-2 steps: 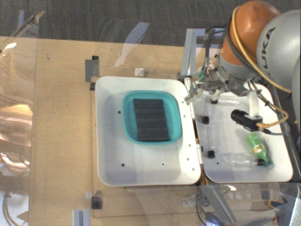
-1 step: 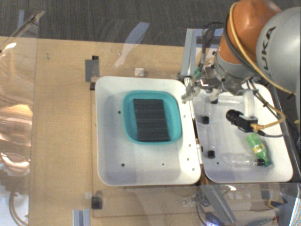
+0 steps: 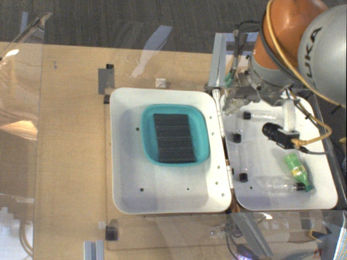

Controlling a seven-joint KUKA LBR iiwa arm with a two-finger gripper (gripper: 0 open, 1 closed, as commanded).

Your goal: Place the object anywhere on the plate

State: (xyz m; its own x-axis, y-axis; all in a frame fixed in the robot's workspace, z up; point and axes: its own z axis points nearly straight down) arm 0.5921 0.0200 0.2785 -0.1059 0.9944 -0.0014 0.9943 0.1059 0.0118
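Nearest us in the right bin (image 3: pixel 325 199) lies the green object (image 3: pixel 297 171), ungrasped, beyond it our gripper (image 3: pixel 238 99) hovers at the bin's far left corner, its state beyond telling, so we judge pickup pending: descend, grasp, then carry left to the teal plate (image 3: pixel 201 137).

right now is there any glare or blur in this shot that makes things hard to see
In the camera view, a clear sheet over the bench's left throws pale reflections; the arm looms large and soft near the lens, covering the right bin's top; the teal plate and the green object look sharp and evenly lit, with faint shadows.
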